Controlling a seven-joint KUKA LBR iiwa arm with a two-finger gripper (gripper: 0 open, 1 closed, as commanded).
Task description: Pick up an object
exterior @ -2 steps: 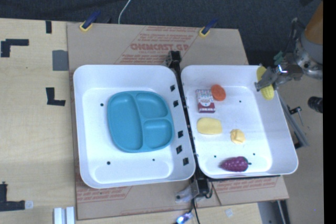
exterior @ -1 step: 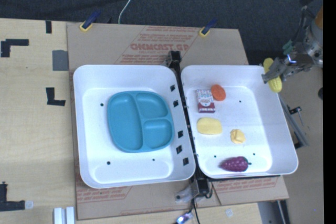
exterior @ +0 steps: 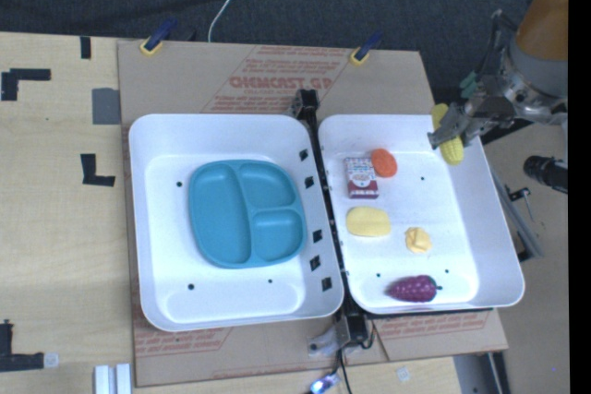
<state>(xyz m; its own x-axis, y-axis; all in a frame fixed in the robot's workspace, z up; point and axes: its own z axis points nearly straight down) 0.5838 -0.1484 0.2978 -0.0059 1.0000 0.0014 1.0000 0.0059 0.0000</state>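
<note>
I hold a small yellow thing (exterior: 450,143) between my fingers at the top right rim of the right bin (exterior: 489,226). It looks like a little corn cob, tilted, and part of it is hidden by my gripper (exterior: 446,136). It hangs just over the rim, apart from the other toys down in the bin.

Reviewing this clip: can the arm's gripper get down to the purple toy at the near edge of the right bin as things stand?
Probably yes. The purple toy lies apart from the other items, with nothing over it. The gripper sits at the right bin's far right rim with a yellow thing at its tip.
</note>
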